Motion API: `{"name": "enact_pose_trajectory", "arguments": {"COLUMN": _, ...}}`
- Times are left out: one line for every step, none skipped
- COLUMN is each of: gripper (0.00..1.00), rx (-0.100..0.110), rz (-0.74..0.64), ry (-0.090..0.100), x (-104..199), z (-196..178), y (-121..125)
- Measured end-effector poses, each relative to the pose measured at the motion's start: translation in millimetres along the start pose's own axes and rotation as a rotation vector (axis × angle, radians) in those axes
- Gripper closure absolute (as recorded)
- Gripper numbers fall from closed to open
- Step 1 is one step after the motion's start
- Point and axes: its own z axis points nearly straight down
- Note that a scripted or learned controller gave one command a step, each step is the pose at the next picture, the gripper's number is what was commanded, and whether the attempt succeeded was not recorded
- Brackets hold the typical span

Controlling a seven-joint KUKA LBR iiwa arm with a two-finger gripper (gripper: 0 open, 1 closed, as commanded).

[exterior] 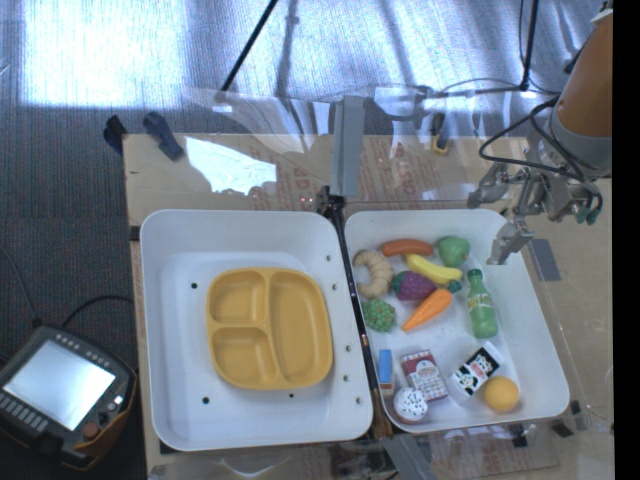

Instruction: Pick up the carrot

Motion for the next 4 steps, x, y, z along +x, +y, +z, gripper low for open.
{"name": "enact_pose_trajectory", "arguments": {"gripper": 0.0, "rx": -0.006, "rz": -0.014, "ry": 0.015, "x": 16, "z": 176, "y": -3}}
{"name": "enact_pose_trajectory", "arguments": {"gripper": 0.0, "rx": -0.004, "rz": -0.058, "ry": 0.004, "x": 51, "z": 190, "y": 51}}
{"name": "enact_pose_trajectory", "arguments": {"gripper": 0.0, "rx": -0.001, "rz": 0.058, "ry": -0.001, "x": 86, "z": 188, "y": 50}}
{"name": "enact_pose_trajectory", "arguments": {"gripper": 1.0, "rx": -0.002, "rz": 0.052, "ry": -0.001, "x": 85, "z": 179, "y": 53}}
